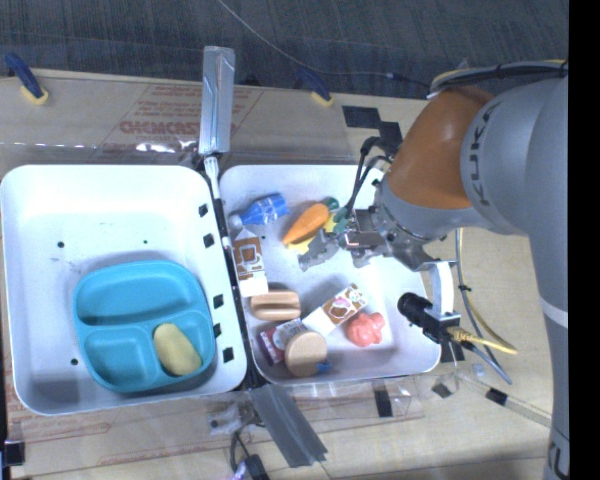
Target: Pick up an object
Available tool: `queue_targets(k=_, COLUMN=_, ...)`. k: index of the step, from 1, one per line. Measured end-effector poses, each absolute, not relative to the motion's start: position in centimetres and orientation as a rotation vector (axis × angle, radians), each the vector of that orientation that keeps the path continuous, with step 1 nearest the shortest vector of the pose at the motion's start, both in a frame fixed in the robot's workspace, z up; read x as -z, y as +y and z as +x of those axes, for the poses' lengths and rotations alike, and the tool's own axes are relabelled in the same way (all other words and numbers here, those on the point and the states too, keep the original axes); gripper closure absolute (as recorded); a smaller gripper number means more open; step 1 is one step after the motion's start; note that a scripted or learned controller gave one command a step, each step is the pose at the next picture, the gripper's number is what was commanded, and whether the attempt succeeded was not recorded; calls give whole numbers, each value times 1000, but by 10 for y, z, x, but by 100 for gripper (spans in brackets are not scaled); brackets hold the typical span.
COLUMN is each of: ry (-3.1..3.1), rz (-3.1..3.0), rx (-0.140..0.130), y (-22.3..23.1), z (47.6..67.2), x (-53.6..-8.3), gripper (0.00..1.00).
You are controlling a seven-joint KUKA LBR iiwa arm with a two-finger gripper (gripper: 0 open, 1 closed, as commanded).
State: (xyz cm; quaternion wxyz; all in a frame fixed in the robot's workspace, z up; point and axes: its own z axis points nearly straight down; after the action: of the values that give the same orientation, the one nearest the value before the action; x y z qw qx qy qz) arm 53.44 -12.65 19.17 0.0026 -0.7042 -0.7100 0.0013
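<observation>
Fingers (pixel 320 250) — low in right bin (pixel 400 363), beside carrot (pixel 307 222)

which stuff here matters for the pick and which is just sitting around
In play: gripper, carrot beside it, blue bottle, pink toy, round wooden block, right bin.
Lying about: left bin, blue tray, yellow potato in it.

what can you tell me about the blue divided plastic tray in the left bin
The blue divided plastic tray lies flat in the left white bin, toward its near right corner. It looks like smooth, matte light-blue plastic with rounded corners and raised ridges splitting it into three compartments: one long one at the back, two smaller ones in front. A yellowish potato-like lump sits in the front right compartment. The tray's right edge lies close to the bin wall.
</observation>
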Motion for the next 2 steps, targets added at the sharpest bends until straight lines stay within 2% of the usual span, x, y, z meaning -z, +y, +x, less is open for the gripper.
queue_targets(k=1, ry=-2220, rz=-2245, rx=13, y=-133, z=612, x=-102, gripper=0)
queue_targets(k=2, ry=-2368, rz=-2068, rx=1, y=-195, z=617, x=-139, gripper=0)
